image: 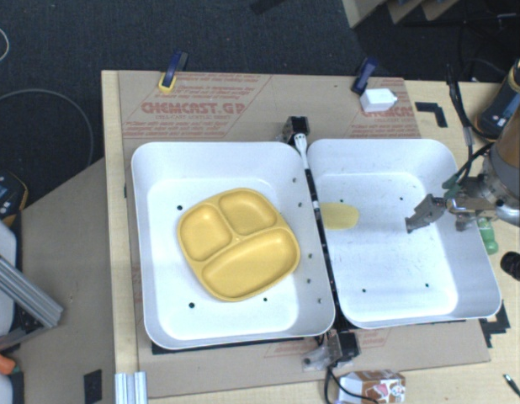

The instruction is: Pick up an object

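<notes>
Fingers: one dark grey finger [418,215] pointed down-left over the right bin; whether the pair stood apart or closed could not be told, and nothing was seen between them.

Two-finger gripper [428,211] on the grey arm [506,154]: hung over the right half of the shallow white right bin [386,310].

Pale yellow flat oval piece [339,216]: smooth, lay on the right bin's floor close to its left wall, well apart from the gripper.

Yellow plastic divided plate [237,244]: rounded-square, glossy, three compartments, lay flat in the middle of the shallow white left bin [159,225], turned at an angle.

Both bins: rounded corners, small black dots on the floors, speckled marks in the right one.

Brown paper-faced board [243,108] under the bins: red print reading "CHEMCAST GP", repeated partly at upper right.

Blue-and-yellow clamp [170,72] and blue clamp with white block [374,93] sat on the board's far edge.
</notes>
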